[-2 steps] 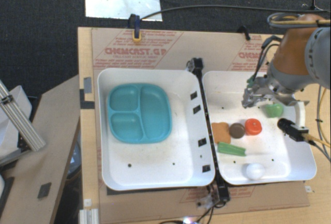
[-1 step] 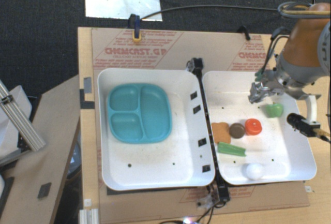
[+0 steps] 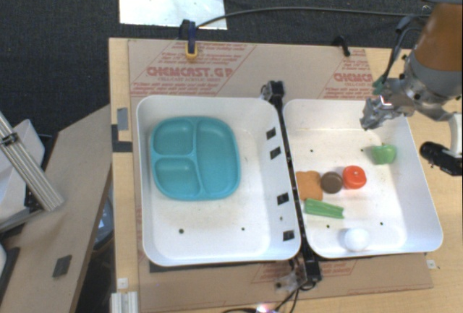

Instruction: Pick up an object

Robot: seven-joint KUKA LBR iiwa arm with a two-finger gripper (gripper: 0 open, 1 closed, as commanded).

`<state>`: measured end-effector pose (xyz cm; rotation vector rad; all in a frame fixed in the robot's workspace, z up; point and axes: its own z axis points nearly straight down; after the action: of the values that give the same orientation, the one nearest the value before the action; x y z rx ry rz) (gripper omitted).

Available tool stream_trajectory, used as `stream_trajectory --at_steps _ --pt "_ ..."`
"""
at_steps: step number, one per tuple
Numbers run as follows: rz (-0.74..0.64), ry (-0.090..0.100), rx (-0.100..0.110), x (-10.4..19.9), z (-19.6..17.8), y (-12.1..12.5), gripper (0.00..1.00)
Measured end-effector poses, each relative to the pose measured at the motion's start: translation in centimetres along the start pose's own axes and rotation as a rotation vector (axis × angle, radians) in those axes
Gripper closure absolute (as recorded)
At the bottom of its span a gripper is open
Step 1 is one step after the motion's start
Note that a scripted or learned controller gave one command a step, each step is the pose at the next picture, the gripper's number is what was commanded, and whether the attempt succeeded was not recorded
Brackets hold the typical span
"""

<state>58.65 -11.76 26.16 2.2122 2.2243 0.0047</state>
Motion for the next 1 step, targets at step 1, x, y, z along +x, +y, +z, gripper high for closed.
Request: stream_trajectory --at_steps 1 --pt "-0.001 0.001 0.002 4.56 1.0 1.44 1.0"
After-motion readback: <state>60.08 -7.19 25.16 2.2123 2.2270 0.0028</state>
